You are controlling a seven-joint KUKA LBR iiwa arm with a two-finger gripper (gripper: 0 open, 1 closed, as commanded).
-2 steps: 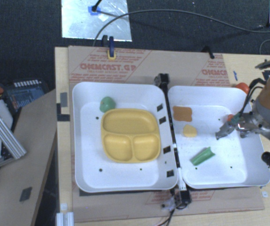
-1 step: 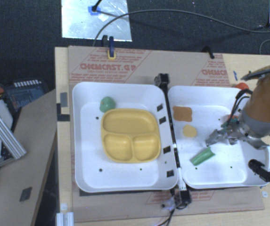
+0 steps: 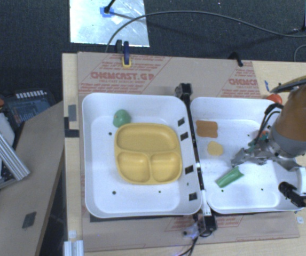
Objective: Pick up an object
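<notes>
In the right bin (image 3: 249, 116) lie a brown rectangular piece (image 3: 206, 128), a small yellow round piece (image 3: 214, 149) and a green elongated piece (image 3: 229, 176). My gripper (image 3: 244, 156) hangs low over the right bin, just above and to the right of the green piece and right of the yellow piece. Nothing visible is carried by it. In the left bin (image 3: 96, 196) a yellow divided plate (image 3: 144, 152) sits in the middle, with a green rounded object (image 3: 122, 117) at its upper left corner.
The raised divider (image 3: 193, 153) between the two bins runs close to the left of the green piece. The arm's grey and orange body (image 3: 299, 124) covers the right bin's right side. Free floor shows in the right bin's lower middle.
</notes>
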